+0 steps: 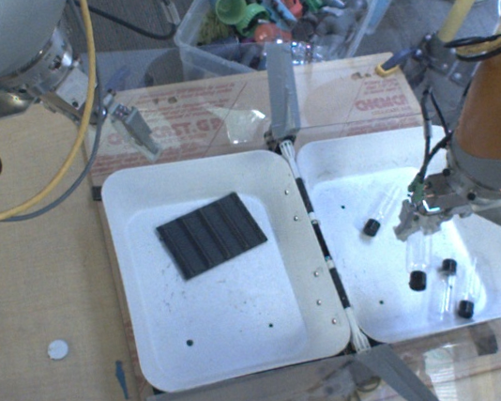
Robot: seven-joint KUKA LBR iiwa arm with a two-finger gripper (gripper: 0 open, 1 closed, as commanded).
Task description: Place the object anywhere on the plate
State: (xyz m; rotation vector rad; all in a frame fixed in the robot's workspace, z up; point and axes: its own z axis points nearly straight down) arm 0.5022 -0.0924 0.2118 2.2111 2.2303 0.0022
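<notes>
The objects to be moved are small clear vials with black caps, scattered in the right bin (324,182): one (371,222) lies near the bin's middle, another (418,269) lower down, and two more (450,277) (464,304) toward its lower right corner. They lie loose and on their sides, probably tipped in as stock for picking. Glassy bodies nearly vanish against the white; the caps give them away. The gripper (415,219) hangs over the right bin, just beside the vials; whether it is wide or narrow I cannot tell. The plate, a dark ribbed slab (211,235), rests flat in the left bin (137,261), well apart from the vials, waiting as the drop spot
</notes>
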